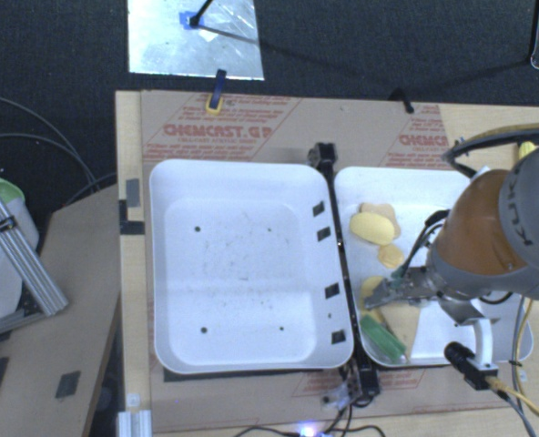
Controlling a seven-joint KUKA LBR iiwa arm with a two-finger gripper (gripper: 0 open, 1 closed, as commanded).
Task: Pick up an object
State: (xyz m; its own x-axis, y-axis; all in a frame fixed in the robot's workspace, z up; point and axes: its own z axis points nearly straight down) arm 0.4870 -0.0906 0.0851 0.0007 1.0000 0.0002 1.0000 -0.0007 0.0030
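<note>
The left bin lies bare-floored, its white bottom only speckled and scuffed. Between it and the right bin runs a dark divider with clips.

Much of the right bin is hidden under my own arm: the grey body and orange band cover its right half, so I cannot say what lies beneath. What I can make out sits along the bin's left side: a pale yellow, rounded object near the top, a smaller yellowish piece just below it, another yellow bit lower down, and a green object in the near left corner, partly blurred against the wall.

I reach in from the right and bend down and leftward over that bin, wrist low. My gripper shows as a dark, thin tangle pointing left, close to the lower yellow bit and above the green object. It is too small and murky for me to tell its state, or whether it touches anything.
</note>
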